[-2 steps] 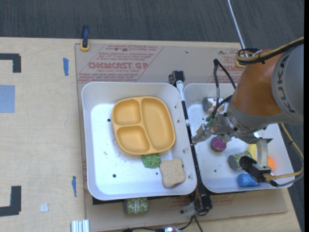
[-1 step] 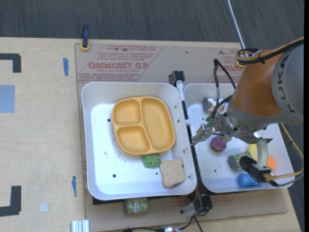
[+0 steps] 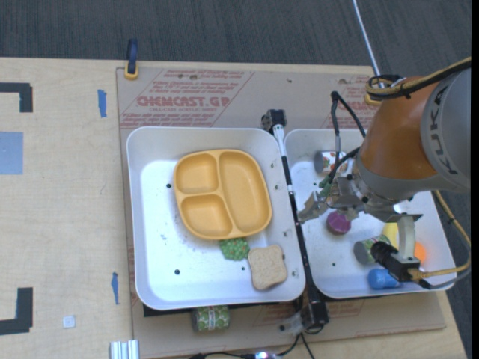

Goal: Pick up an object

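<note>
Arm over the right bin (image 3: 329, 279)

The gripper (image 3: 323, 200) hangs low beside a purple object (image 3: 338, 223); how it's set, I cannot tell.

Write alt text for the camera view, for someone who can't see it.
A grey-and-orange robot arm reaches from the right into the right bin, over a purple object and a blue one. The left bin holds a yellow divided plate, a green piece and a bread slice.

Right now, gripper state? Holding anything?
Gripper: low over the right bin, near the purple object. Open or closed, and holding anything: cannot be told from this view.
</note>
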`<move>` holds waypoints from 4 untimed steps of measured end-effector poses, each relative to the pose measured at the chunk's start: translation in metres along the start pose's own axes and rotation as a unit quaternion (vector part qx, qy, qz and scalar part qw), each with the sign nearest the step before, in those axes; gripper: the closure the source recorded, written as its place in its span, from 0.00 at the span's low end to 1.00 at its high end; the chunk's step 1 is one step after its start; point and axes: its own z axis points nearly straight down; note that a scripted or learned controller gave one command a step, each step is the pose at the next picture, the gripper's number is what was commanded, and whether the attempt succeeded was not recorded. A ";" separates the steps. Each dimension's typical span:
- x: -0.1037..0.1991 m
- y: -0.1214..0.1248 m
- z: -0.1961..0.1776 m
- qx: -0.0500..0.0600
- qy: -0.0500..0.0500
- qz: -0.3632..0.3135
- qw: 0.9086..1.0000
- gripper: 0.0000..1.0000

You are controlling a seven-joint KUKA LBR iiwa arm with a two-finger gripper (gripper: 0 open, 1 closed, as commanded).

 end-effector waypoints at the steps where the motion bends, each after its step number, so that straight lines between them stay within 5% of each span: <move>1: 0.000 0.000 0.000 0.000 0.000 0.000 1.000 0.00; 3: 0.000 0.000 0.000 0.000 0.000 0.000 1.000 0.00; 4: -0.076 0.010 0.099 -0.001 -0.001 0.001 1.000 0.00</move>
